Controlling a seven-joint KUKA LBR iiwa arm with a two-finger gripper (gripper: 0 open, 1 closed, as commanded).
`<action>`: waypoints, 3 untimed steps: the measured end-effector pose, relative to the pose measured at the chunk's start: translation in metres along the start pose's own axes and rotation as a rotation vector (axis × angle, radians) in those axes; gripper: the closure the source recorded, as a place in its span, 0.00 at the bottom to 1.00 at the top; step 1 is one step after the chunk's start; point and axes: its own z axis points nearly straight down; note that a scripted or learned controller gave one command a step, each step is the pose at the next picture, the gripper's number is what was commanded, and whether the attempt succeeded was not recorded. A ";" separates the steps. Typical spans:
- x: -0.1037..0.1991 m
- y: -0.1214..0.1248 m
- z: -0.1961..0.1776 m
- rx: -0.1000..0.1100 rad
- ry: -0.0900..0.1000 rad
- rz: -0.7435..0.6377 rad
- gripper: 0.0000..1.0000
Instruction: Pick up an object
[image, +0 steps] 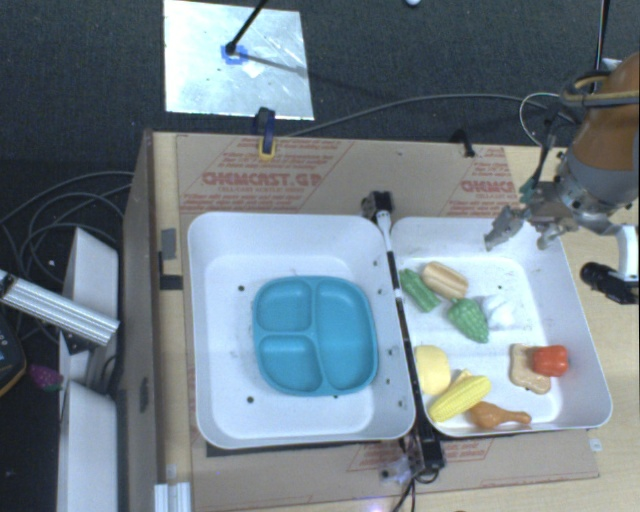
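On the tabletop (300, 165), two shallow white bins sit side by side, touching along a shared seam near the middle of the frame. The left bin (225, 400) holds a blue divided plate (314, 334) with three compartments, lying flat at its centre. The right bin (580, 390) carries a scatter of toy foods: a hot dog (445, 279) near its upper left, a small green pickle-like piece (419, 291) just beside that, and a bumpy green vegetable (468, 320) slightly lower and to the right, touching a pale white item (498, 312) too washed out to identify. Lower down lie a yellow rounded piece (433, 368) against the bin's left wall, an ear of corn (459, 396) just below it, and a brown drumstick (494, 414) at the bottom edge. Toward the lower right a red tomato-like piece (549, 360) rests against a tan slice (525, 372). The arm (600, 140) enters from the upper right of the frame, its orange band above the grey wrist. The pincer (522, 230) hangs over the upper right corner of the right bin, above its rim and well apart from the foods; its two fingers are spread apart with nothing between them. A silvery sheet (238, 58) lies on the dark floor at the upper left, and cables (60, 205) trail along the left side.
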 end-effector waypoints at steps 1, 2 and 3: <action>0.012 -0.057 0.051 0.002 0.000 0.001 0.00; 0.042 -0.068 0.123 0.001 0.001 0.001 0.00; 0.077 -0.104 0.123 0.002 0.001 0.001 0.00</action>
